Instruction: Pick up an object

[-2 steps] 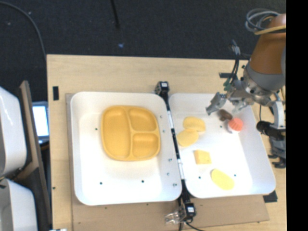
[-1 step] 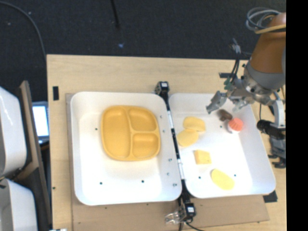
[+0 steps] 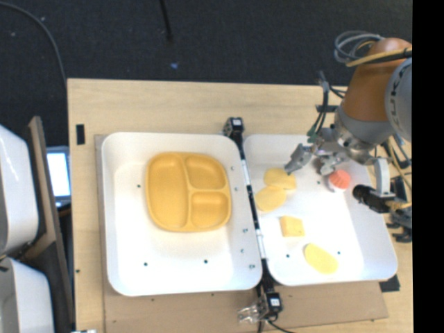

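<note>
The tool (image 3: 313, 159) hangs low over the far part of the right bin (image 3: 361, 255), its two fingers spread apart with nothing between them; one points down toward the left, the other toward the right. Above it the grey wrist and orange band rise to the view's right. Just left of the tool lie two yellow pieces (image 3: 275, 189), touching. A pink piece (image 3: 340, 180) sits just right. Nearer lie a yellow block (image 3: 292, 226) and a yellow oval (image 3: 320, 259). The left bin (image 3: 125, 269) on the surface (image 3: 87, 109) holds a yellow divided plate (image 3: 187, 191).
</note>
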Available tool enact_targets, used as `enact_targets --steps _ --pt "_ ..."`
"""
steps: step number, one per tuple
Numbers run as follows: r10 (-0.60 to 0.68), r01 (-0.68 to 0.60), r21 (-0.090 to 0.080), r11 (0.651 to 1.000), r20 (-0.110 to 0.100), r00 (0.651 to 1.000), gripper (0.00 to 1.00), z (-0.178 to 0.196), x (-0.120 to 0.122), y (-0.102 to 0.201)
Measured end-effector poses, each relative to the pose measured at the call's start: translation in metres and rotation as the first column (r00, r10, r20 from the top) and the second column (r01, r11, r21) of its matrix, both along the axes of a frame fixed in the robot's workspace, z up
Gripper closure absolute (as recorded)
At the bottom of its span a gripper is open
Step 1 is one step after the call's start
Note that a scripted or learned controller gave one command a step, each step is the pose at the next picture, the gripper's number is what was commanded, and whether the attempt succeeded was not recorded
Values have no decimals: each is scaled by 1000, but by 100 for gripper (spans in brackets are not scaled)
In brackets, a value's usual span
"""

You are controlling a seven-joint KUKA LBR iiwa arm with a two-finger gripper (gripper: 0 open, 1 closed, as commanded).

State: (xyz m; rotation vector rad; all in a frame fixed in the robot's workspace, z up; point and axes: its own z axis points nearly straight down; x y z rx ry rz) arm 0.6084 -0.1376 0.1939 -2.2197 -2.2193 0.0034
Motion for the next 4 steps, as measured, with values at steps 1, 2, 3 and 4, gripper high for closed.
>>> enact_targets --steps 1,2,3,4 --pt "0 0 -1 1000 0 1000 0 -43 4 1" --pt "-1 1 0 1000 0 1000 0 -96 3 0" --pt "-2 2 -1 1000 6 1000 100 -82 4 0" --pt "0 0 -1 1000 9 1000 100 -19 6 1"
